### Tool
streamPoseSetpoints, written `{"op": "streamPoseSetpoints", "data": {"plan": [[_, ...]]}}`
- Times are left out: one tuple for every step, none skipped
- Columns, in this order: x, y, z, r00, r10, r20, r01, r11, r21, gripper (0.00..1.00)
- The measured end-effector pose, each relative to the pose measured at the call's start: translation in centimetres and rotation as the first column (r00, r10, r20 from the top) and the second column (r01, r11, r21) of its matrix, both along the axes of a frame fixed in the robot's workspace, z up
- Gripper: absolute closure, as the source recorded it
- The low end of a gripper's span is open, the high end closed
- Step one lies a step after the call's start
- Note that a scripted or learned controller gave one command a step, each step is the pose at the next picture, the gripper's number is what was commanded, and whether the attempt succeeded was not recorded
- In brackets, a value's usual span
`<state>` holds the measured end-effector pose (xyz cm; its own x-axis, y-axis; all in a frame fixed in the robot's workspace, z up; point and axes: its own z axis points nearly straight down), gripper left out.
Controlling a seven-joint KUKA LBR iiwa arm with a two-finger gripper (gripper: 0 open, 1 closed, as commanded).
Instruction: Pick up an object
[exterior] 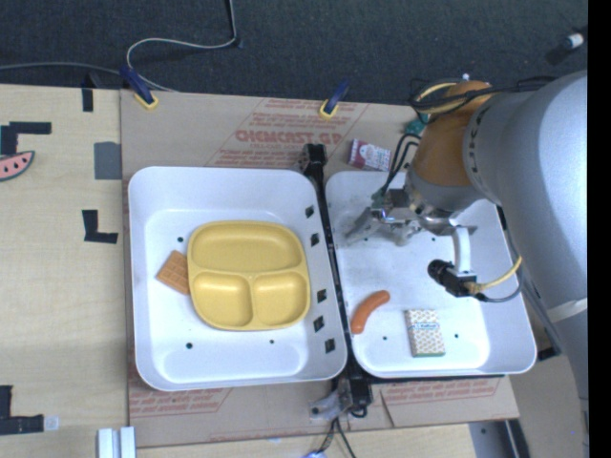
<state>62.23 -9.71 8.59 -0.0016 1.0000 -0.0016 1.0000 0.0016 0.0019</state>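
In the right bin (496,351) an orange sausage-shaped object (370,310) lies near the front left, and a small printed box (425,332) lies just to its right. The left bin (153,351) holds a yellow divided plate (250,273) with a tan waffle-like piece (174,273) tucked partly under its left edge. My gripper (380,219) hangs low over the back left part of the right bin, well behind the sausage and the box. Nothing is visibly held in it. The grey arm and its orange band cover the back right of that bin.
A small dark red packet (368,154) lies on the cardboard behind the right bin. Black clips (320,256) line the divider between the bins. A yellow cable loops by the wrist (496,280). Yellow clamps (334,103) hold the cardboard's far edge.
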Motion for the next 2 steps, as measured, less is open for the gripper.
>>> {"op": "streamPoseSetpoints", "data": {"plan": [[0.0, -0.03, 0.97, 1.0, 0.0, 0.0, 0.0, 1.0, 0.0, 1.0], [0.0, -0.02, 0.95, 1.0, 0.0, 0.0, 0.0, 1.0, 0.0, 0.0]]}}
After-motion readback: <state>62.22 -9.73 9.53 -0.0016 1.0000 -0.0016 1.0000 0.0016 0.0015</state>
